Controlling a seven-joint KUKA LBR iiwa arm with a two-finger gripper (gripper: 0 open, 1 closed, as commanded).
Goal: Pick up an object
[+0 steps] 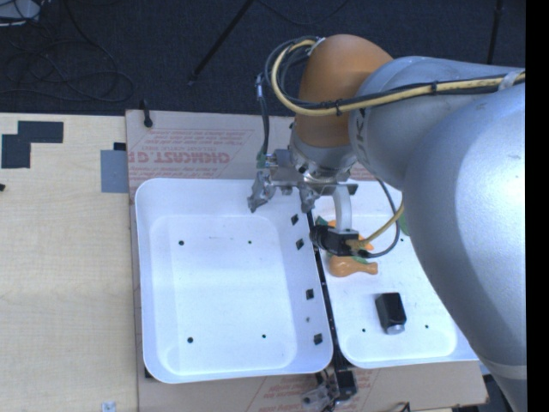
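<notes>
Two white bins (154,230) sit side by side. My jaws (283,194) hang spread over their far edge, pinching nothing.

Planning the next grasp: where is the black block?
The black block lies in the right bin, toward its near edge, just below the orange object.

Two white bins (154,230), black dots on floors. Arm (463,187) grey w/ orange band (339,84), yellow + black cables. Orange obj (352,268) & black block (390,312) in right bin. Bench (60,273) light wood, grey/black patches at left edge. Brown cardboard w/ red print.
</notes>
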